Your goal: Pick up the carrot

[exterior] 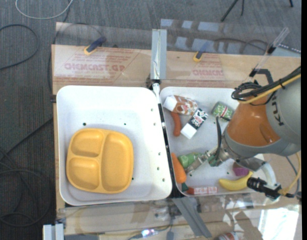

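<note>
From above, the carrot point(179, 168) lies against the right bin's point(231, 92) left wall, leafy top near the end effector point(212, 157), whose state I cannot tell. Best to approach mid-body, clear of the wall.

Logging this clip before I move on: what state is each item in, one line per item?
carrot: lying in the right bin by its left wall, not gripped
gripper: low over the right bin, beside the carrot
banana: lying flat near the bin's front edge
yellow divided plate: flat in the left bin
</note>
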### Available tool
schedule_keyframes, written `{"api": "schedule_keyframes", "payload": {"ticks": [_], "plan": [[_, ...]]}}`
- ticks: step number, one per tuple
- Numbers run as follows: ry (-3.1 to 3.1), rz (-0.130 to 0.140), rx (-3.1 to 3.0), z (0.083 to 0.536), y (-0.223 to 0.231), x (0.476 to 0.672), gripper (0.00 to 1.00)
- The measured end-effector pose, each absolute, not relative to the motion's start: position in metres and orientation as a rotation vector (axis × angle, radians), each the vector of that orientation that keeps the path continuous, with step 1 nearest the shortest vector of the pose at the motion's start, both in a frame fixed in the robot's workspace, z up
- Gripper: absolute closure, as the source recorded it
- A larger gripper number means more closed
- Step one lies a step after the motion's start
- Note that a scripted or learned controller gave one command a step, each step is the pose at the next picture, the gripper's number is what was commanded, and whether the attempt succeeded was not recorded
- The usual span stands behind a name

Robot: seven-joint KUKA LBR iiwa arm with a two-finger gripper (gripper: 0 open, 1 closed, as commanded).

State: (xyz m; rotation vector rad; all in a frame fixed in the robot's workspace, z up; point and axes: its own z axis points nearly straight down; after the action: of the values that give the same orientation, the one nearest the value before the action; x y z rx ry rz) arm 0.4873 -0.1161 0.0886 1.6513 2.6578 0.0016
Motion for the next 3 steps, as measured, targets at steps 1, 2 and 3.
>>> {"api": "schedule_keyframes", "payload": {"ticks": [1,2,3], "plan": [[2.654,0.005,1.655,0.097,-0.116,0.489,1.00],[2.364,-0.006,2.073,0.206,-0.067,0.484,1.00],[2.363,-0.006,2.073,0.206,-0.067,0.484,0.00]]}}
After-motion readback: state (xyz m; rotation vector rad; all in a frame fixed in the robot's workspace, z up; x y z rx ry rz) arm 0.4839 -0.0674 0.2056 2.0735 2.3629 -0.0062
